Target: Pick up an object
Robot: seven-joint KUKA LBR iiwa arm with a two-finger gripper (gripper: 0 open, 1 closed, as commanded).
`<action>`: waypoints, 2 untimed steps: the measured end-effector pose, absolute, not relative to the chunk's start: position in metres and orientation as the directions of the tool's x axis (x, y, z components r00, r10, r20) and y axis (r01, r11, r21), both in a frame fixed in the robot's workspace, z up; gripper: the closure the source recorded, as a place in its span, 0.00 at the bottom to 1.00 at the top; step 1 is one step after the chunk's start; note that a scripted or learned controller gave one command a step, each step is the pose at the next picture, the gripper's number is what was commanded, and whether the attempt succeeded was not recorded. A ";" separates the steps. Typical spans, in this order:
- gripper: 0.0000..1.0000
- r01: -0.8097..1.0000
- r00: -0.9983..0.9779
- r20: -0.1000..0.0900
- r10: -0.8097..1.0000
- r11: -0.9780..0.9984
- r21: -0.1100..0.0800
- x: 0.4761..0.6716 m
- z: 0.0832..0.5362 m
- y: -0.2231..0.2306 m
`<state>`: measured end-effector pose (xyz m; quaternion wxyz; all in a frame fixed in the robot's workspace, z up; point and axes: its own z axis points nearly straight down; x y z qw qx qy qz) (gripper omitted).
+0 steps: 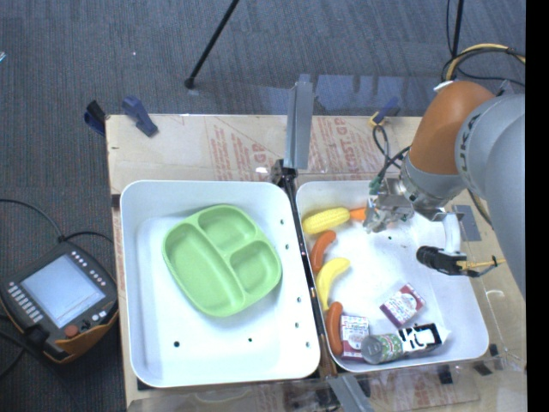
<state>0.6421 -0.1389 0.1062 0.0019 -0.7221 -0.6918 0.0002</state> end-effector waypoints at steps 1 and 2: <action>0.00 0.999 0.043 0.002 0.999 -0.043 -0.003 0.642 0.106 -0.139; 1.00 0.999 0.043 0.003 0.999 -0.043 -0.002 0.642 0.116 -0.139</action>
